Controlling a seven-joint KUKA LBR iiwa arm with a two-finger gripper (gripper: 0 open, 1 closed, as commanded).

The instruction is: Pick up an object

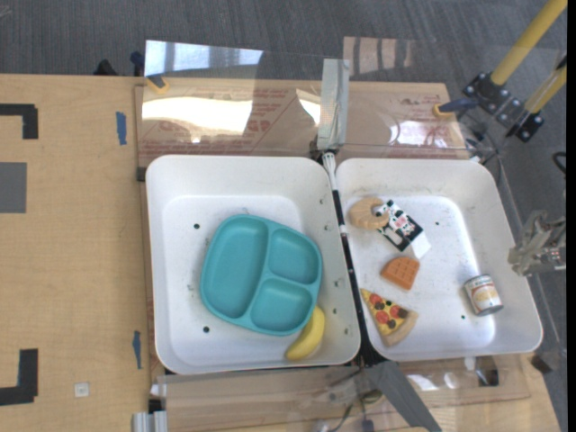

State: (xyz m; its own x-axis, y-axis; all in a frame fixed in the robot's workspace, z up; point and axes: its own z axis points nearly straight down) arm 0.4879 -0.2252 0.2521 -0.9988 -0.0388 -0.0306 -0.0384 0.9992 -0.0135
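Your left bin point(171, 196) holds a teal divided plate point(261, 274) with a banana point(309, 336) touching its near right edge. Your right bin point(504, 241) holds a black-and-white toy beside a tan piece point(387, 220) at the far left, a waffle point(400, 272) at centre, a pizza slice point(389, 314) nearer, and a small can point(483, 294) to the right. Both bins sit on your counter point(72, 241). The state of the fingers cannot be told.

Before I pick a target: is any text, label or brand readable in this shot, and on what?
Nothing is readable.
Small can, right bin: has a label, too small to read.
Black-and-white toy: markings, no readable words.
Clear panels behind the bins: faint reddish print, too blurred to read.
Teal divided plate, banana, pizza slice: no text.
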